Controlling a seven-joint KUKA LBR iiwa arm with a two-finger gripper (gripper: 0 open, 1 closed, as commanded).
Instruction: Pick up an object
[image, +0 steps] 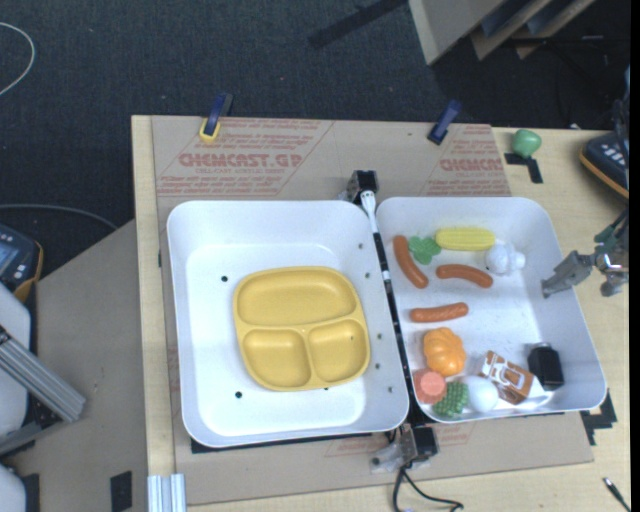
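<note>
The main risk here is a miss: the toys lie close together in the right bin (560, 300), so the fingers may close on nothing or push two things at once, and a round one such as the orange pepper (443, 350) can roll away. The gripper (578, 272) hangs over the right edge of this bin, and it holds nothing; I cannot tell if its fingers are spread or pressed together. The nearest thing is the black block (546, 364), below it near the rim. The sausages (465, 274) lie further left, the corn (465, 238) above them. The yellow tray (300, 328) sits in the left bin (200, 300).
</note>
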